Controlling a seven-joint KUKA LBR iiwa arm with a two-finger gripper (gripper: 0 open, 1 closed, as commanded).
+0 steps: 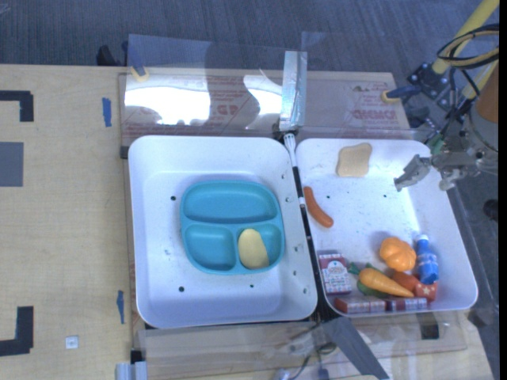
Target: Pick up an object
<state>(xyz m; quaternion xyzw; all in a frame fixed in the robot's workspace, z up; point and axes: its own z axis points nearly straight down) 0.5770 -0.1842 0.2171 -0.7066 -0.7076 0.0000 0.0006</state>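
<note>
My gripper [428,176] hovers at the right bin's [372,204] far right side, open, with nothing between its fingers. A tan bread slice [354,160] lies to its left near the bin's back wall. An orange sausage [318,207] rests by the left wall. At the front right corner are clustered an orange fruit [397,253], a carrot [383,282], a blue bottle [426,260], a red tomato-like piece [412,284] and a small red box [333,271].
The left bin [150,212] holds a blue divided plate [230,204] with a yellow potato-like item [253,248] in its front right compartment. Clear plastic sheeting and a metal post [292,89] stand behind the bins. Cables [459,50] hang at the far right.
</note>
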